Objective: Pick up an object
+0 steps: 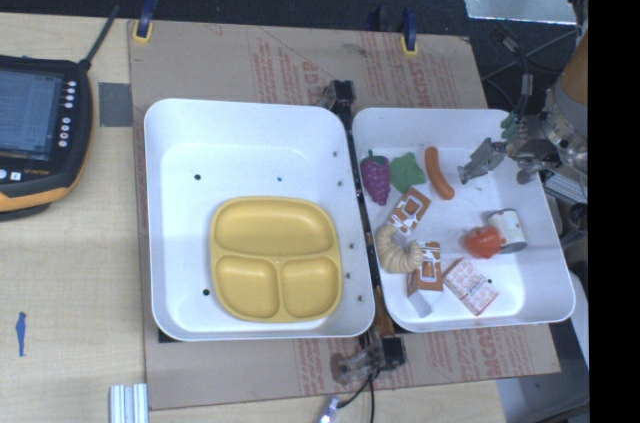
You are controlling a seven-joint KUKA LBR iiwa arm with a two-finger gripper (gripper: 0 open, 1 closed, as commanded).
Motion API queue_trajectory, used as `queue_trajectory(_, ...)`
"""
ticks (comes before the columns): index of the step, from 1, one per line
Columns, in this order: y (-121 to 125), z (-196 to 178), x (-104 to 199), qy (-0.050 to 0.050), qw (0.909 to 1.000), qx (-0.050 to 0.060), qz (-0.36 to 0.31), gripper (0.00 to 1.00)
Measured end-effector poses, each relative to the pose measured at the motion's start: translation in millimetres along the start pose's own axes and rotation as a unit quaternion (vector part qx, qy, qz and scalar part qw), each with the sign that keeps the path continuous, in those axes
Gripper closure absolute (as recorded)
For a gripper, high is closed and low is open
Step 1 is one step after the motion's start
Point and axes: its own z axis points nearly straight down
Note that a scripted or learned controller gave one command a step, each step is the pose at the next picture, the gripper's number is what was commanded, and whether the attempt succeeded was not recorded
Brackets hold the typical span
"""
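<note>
My gripper (pixel 498 169) hangs over the upper right part of the right bin (pixel 545 306), its two dark fingers spread open with only white bin floor between them. Left of it lie an orange sausage (pixel 438 173), a green piece (pixel 406 171) and a bunch of purple grapes (pixel 375 178). Below the gripper sit a red object (pixel 482 242) and a small white can (pixel 508 229), touching each other. A tan pastry (pixel 398 253) and three small printed packets (pixel 410 208) (pixel 428 266) (pixel 468 286) lie toward the bin's front.
The left bin (pixel 180 151) holds a yellow divided plate (pixel 275 258). A handheld controller (pixel 35 131) rests at the bench's left edge. Blue clamps (pixel 408 29) pin the cardboard sheet at the back. The bins' shared wall (pixel 353 211) runs between them.
</note>
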Motion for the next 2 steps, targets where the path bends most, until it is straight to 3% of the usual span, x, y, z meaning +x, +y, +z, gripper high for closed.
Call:
queue_trajectory(1,52,118,37,0.0,1.0,0.002,-0.001,0.0)
queue_trajectory(2,85,141,29,0.0,1.0,0.0,-0.001,0.0)
